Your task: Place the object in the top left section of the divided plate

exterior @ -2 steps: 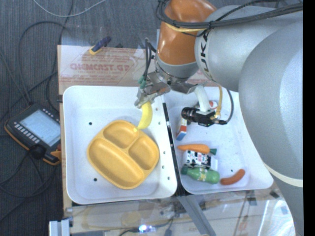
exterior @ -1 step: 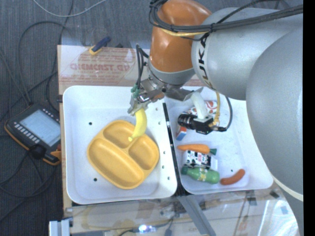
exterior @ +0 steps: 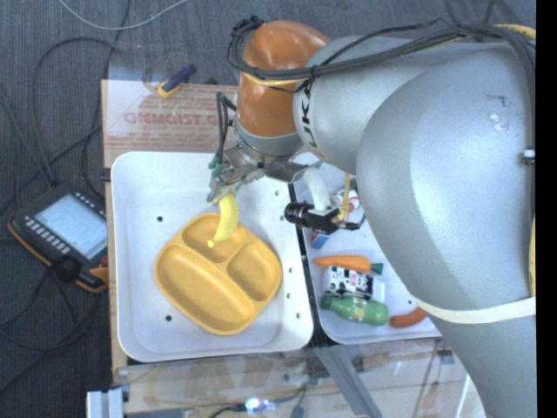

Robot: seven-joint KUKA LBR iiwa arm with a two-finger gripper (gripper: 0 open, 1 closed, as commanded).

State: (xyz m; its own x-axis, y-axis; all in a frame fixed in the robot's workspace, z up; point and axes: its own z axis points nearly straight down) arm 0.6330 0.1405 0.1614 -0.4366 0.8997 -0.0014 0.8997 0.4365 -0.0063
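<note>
Yellow banana [exterior: 227,219] hanging pinched in gripper [exterior: 223,188], lowering over plate [exterior: 218,273]; next needing letting go above its top-left part.

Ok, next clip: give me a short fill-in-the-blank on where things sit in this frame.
1. The divided plate in the left bin is ____ in colour.
2. The gripper holds a ____ between its fingers, hanging over the plate.
3. The carrot lies in the ____ bin.
4. Below the carrot, near the bin's front edge, lies a ____ bottle.

Missing words: yellow; banana; right; green
</note>
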